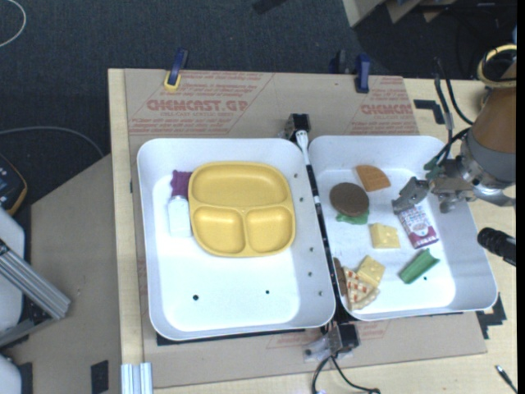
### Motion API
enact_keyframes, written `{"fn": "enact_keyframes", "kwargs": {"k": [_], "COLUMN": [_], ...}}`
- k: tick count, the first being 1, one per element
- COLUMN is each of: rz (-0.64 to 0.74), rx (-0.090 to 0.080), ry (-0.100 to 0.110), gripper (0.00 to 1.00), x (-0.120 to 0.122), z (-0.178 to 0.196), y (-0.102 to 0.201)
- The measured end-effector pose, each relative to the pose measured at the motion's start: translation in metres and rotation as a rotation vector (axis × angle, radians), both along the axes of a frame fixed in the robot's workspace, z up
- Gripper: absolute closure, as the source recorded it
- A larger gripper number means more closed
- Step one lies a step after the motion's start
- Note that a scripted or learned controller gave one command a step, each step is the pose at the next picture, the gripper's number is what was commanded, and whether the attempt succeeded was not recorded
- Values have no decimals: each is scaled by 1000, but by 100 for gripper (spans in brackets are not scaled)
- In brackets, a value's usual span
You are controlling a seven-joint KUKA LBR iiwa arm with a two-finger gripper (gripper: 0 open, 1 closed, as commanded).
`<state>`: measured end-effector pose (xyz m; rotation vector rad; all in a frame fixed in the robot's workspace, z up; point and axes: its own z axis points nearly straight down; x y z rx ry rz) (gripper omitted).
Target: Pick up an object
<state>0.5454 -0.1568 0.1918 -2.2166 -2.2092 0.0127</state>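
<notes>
Nearest the camera, at the front of the right-hand shallow white bin (472,290), lie a waffle-patterned toy wedge (354,287) with a pale yellow cheese-like block (372,270) against it, and beside them a green oblong toy piece (418,266) tilted on a diagonal. A little further back sits a small pale yellow square (384,235), then a flat red-and-white printed packet (416,224) whose long axis runs roughly front to back, leaning slightly.

The two-finger gripper (413,194) hangs just over the far end of that packet, reaching in from the right on the grey arm with its orange band (500,121). The packet lies directly beneath and slightly toward the camera from the fingertips — the likeliest thing to be picked, in my judgement. The metal tip seen there is small and blurred, so I cannot tell how the gripper is set; nothing appears lifted in it.

To the left of the gripper rests a dark brown round patty (349,198) on a bit of green, and beyond it a tan bun-shaped piece (373,177).

In the left-hand white bin (238,310) a yellow three-compartment plastic plate (242,206) lies toward the back, with a purple item (180,183) and a white bottle-like thing (178,216) tucked at its left edge — well apart from the arm.
</notes>
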Motion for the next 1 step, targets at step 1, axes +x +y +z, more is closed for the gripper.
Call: {"fn": "enact_keyframes", "kwargs": {"k": [1], "rz": [3], "rx": [-3], "ry": [-15], "gripper": [0], "x": [3], "z": [8], "y": [0]}}
